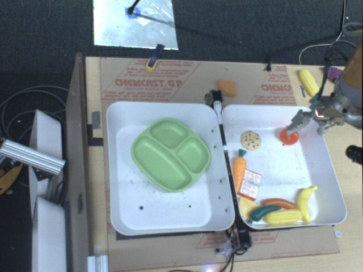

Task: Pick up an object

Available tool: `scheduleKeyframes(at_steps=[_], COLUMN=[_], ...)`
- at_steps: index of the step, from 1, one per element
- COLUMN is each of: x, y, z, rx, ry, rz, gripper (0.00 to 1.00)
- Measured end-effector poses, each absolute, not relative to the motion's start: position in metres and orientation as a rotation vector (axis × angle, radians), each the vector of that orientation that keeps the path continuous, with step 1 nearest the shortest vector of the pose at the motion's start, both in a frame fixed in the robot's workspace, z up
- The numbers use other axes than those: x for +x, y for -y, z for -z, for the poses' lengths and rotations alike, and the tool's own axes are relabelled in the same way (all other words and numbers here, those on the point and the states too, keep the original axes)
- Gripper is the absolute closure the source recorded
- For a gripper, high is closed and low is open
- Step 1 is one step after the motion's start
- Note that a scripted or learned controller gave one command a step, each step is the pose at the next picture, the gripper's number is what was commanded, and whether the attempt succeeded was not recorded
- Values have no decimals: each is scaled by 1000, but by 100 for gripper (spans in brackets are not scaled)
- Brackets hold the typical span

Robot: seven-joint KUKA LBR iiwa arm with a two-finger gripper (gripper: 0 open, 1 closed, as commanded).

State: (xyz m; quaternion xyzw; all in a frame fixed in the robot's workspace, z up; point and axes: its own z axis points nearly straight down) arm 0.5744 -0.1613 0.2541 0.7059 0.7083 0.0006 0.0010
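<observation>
— Starting at the left, what sits in the left bin (122,208)?

— One green plate (171,154) with three sections, lying flat near the middle. The cardboard (170,78) under both bins carries red print; "CHEMCAST" can be read, the rest is too blurred.

— And the right bin (332,177)?

— A round cookie (250,140) lies near its top left. Below that is a carrot (240,171), pointing along the divider, with a small red and white packet (250,185) just beside it. Along the bottom edge lie a sausage (278,203), a cob of corn (282,216) and a banana (306,202), all close together. A small red tomato (289,136) sits near the top right.

— Where is the arm?

— It reaches in from the right edge, tilted down toward the left. Its gripper (295,124) hangs right over the tomato, one finger (296,120) ending at the tomato's top. Whether the tool is spread or closed cannot be told, nor whether it grips anything.

— Anything outside the bins?

— An orange lump (227,87) above the divider and another corn cob (308,82) at the top right.
</observation>
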Motion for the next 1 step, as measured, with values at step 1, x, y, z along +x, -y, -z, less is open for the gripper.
scheduleKeyframes(at_steps=[1], x=[620], y=[182], z=[-190], rx=[2214], ry=[-2225], rz=[1], gripper=[0])
